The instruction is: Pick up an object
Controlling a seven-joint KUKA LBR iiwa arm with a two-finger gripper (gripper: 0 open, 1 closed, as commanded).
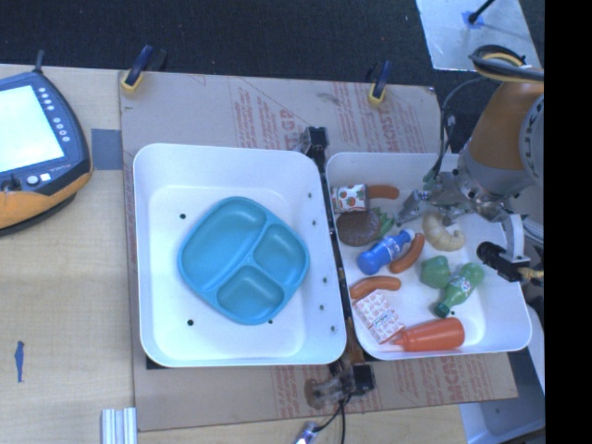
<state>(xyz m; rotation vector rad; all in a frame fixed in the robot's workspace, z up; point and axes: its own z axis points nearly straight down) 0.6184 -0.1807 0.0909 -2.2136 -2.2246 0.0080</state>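
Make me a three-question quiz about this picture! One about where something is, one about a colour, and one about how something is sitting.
1. Where is the blue divided plate?
A. left bin
B. right bin
C. on the bare bench

2. What colour is the bottle beside the brown cookie?
A. yellow
B. blue
C. pink

3. How is the orange carrot sitting?
A. standing upright
B. lying on its side
C. hanging from the gripper

Answers: 1 A, it lies inside the left bin. 2 B, its body is blue. 3 B, it lies flat along the right bin's front wall.

Grey arm (504, 160), broad orange band above wrist, black cable looped alongside, dark metal end effector (427, 202).
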